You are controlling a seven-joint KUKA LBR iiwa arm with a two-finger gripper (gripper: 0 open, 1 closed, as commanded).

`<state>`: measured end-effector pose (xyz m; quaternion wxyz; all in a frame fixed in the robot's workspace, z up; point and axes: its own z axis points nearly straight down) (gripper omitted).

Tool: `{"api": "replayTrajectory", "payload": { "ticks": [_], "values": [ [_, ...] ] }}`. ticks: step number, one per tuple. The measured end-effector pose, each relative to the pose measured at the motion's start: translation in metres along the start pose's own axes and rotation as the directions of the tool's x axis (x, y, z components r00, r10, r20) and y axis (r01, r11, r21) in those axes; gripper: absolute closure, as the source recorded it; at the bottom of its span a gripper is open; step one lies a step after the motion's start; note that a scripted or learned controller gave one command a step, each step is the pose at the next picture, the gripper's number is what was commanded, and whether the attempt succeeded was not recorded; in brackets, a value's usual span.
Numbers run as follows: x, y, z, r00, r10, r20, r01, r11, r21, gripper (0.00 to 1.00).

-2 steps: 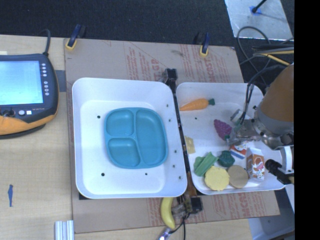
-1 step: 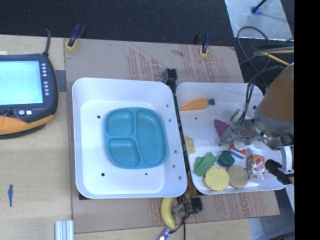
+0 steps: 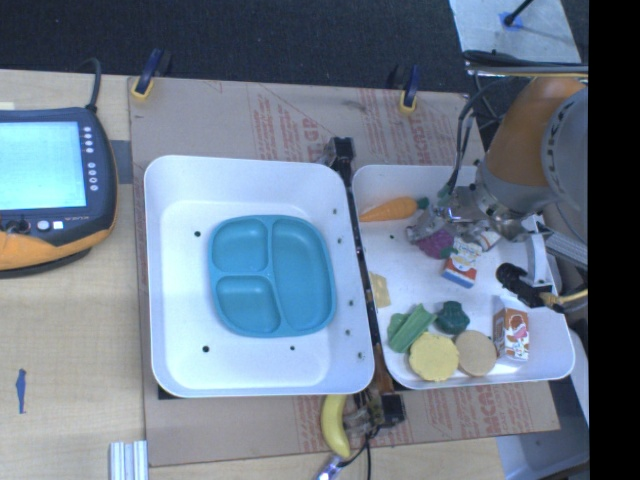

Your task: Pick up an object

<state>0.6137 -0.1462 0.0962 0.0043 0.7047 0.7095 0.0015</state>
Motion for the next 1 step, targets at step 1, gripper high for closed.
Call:
{"api": "replayTrajectory", "payload": {
  "ticks": [1],
  "values": [
    [-0.0017, -0.0004, -0.0102, 1.000, 0.000, 0.001, 0.000, 1.000, 0.002, 1.00]
  ]
}}
